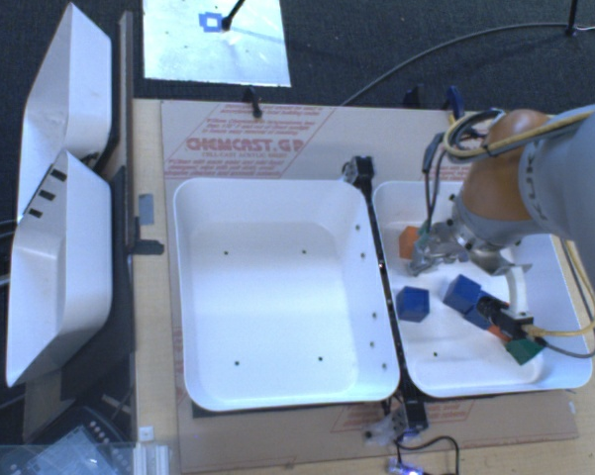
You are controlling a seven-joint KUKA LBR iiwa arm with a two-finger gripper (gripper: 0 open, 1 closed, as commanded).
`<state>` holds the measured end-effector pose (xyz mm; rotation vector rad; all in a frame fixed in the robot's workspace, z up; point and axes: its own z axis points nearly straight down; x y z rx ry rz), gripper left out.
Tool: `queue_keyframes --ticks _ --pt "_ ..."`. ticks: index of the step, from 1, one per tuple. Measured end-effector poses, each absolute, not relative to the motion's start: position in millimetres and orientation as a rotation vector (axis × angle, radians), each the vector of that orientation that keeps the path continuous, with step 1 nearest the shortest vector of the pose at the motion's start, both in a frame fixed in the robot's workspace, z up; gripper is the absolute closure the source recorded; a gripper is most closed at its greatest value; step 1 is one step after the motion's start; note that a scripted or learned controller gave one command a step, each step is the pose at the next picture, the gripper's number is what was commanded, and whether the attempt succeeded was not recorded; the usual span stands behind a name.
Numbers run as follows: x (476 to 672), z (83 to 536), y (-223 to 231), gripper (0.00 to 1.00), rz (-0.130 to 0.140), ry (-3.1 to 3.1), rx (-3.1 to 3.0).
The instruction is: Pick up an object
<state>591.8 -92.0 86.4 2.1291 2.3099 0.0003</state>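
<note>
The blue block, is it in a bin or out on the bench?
In. The blue block lies on the floor of the right bin, near its left wall.

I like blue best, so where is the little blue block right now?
The little blue block lies in the right bin, near its left wall, just below the gripper and left of a bigger blue block.

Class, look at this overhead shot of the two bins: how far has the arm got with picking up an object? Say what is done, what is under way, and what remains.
Done: the arm has reached into the right bin, its gripper low beside the orange block. Under way: an approach to that block, it seems; no object is visibly between the fingers. Left: grasping and lifting. The two blue blocks and the green block lie on the bin floor.
</note>
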Motion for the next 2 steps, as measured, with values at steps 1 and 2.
queue_keyframes --ticks 1,2 --pt "591.9 86.8 -92.3 0.00 0.001 2.309 2.130" --pt "592.3 97.5 -92.5 1.00 0.002 2.308 2.129"
